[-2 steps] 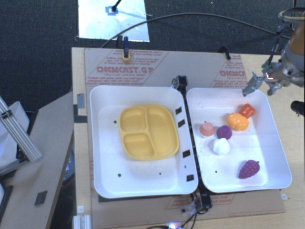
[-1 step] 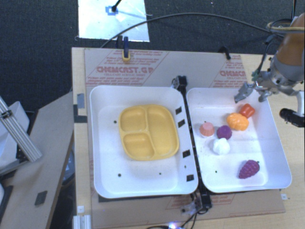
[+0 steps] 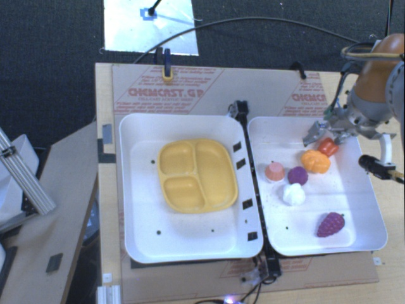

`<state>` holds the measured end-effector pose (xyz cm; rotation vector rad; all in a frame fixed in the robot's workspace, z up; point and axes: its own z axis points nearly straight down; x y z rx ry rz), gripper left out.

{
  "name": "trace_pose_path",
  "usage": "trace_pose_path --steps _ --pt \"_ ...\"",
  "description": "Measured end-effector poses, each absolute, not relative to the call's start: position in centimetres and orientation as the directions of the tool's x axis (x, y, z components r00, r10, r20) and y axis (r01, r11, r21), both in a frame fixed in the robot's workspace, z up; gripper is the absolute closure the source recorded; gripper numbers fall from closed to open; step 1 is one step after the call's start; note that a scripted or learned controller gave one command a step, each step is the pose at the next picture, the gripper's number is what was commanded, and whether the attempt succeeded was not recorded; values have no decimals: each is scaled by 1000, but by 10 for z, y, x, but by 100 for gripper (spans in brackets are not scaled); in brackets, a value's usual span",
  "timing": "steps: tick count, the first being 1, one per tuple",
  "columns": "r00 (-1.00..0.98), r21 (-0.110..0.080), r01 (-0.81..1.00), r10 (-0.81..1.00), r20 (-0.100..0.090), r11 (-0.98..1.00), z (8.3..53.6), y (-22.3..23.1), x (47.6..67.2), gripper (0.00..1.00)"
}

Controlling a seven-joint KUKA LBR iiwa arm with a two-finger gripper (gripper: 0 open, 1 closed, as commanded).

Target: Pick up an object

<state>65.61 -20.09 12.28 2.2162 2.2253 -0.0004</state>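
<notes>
Dark carpet surrounded the wooden bench [image 3: 107, 189], which carried two shallow white bins side by side. Nearest the camera in the right white bin [image 3: 361, 230] lay a dark purple bumpy grape-like toy [image 3: 330, 224], well apart from the rest. Farther in sat a small white rounded object [image 3: 293, 194], touching a small purple ball-shaped object [image 3: 297, 175] just behind it, with a pink stubby cylinder [image 3: 274, 171] just beside them on the left. Beyond those rested an orange rounded toy fruit [image 3: 316, 161], and touching its far side a small red object [image 3: 327, 147]. The grey tool [image 3: 331, 132] hung right over that red piece at the bin's far right; whether its fingers were wide or closed I could not tell. The left white bin [image 3: 136, 233] held a yellow plastic divided tray [image 3: 195, 175] with three compartments.
</notes>
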Motion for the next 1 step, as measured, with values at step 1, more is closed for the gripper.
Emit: trace_pose_path --steps 1 --pt "-7 1 1000 1000 -1 7 84 -200 657 0"
